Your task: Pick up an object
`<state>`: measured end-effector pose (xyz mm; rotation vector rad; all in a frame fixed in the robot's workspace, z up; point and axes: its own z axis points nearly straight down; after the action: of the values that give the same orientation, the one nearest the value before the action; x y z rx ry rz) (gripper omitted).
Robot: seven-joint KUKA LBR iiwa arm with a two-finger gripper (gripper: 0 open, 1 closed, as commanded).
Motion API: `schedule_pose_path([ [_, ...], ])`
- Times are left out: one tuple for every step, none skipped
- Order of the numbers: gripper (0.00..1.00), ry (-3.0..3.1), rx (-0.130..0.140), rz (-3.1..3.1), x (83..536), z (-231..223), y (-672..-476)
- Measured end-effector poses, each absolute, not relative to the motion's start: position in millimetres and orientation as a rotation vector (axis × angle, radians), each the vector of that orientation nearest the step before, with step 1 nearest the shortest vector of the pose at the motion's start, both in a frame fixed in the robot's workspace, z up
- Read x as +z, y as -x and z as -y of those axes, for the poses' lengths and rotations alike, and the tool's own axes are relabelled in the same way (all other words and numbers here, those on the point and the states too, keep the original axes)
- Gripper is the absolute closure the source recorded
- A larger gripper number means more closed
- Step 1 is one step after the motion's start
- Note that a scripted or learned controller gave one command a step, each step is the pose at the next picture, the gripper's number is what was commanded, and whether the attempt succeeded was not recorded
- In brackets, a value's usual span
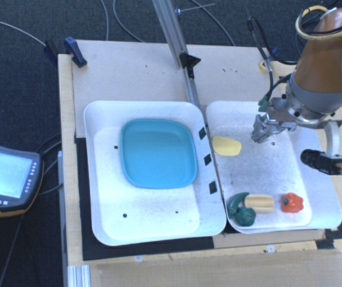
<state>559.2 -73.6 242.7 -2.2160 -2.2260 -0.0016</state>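
Your gripper [263, 130] hangs over the right bin [314, 160], just right of the yellow piece [226, 146]; its grip state you cannot tell. Along the near wall lie a green pepper [241, 210], a tan block [259, 203] and a tomato [291, 202]. A blue plate [158, 152] sits in the left bin [102, 160].

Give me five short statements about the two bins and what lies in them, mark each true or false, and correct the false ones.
1. A blue plate lies in the left bin. True.
2. The yellow piece lies in the left bin. False: it lies in the right bin, near its left wall.
3. The red pepper sits near the right bin's front edge. True.
4. The gripper is above the left bin. False: it is over the right bin.
5. The green vegetable lies on the blue plate. False: it lies in the right bin beside a tan block.
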Motion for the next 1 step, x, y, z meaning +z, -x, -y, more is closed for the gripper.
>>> schedule_pose_path([
  [1.00,2.216,-0.001,2.226,233.3,25.0,-574.1],
])
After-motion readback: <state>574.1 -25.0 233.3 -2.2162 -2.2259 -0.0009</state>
